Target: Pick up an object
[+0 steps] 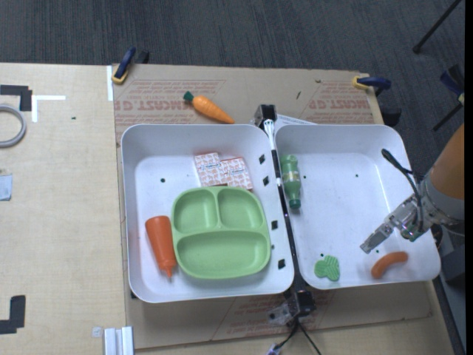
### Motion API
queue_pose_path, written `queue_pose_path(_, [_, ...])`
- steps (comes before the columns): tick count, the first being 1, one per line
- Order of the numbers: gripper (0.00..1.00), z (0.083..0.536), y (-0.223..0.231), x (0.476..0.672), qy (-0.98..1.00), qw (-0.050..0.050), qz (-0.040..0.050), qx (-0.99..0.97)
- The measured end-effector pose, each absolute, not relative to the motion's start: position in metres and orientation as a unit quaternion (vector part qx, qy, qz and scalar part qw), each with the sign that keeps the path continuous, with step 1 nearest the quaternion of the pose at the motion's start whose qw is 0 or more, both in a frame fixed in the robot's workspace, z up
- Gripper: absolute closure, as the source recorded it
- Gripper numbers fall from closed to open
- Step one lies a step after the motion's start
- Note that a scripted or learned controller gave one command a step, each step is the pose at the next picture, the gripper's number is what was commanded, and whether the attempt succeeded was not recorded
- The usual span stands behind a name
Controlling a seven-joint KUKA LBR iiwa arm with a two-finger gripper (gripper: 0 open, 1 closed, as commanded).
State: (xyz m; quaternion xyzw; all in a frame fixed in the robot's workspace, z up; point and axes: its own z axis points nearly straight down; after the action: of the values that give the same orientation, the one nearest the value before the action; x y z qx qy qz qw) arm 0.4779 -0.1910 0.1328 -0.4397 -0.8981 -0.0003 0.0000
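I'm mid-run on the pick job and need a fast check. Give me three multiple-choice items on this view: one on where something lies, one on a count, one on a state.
1. Where does the green bottle lie?
A. in the left bin
B. in the right bin, by the wall it shares with the left bin
C. on the cardboard outside the bins

2. How many compartments has the green plate?
A. two
B. three
C. four

3. How does the gripper stand to the orange sausage?
A. above it, apart
B. clamped on it
C. over the left bin

Answers: B, the bottle lies along that wall; B, two small sections above one large; A, white floor shows between them.
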Motion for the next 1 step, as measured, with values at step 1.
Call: queue_pose_path(1, [0.0,0.0927,-0.2175,0.5363,-0.948,-0.002,-0.0002,-0.32])
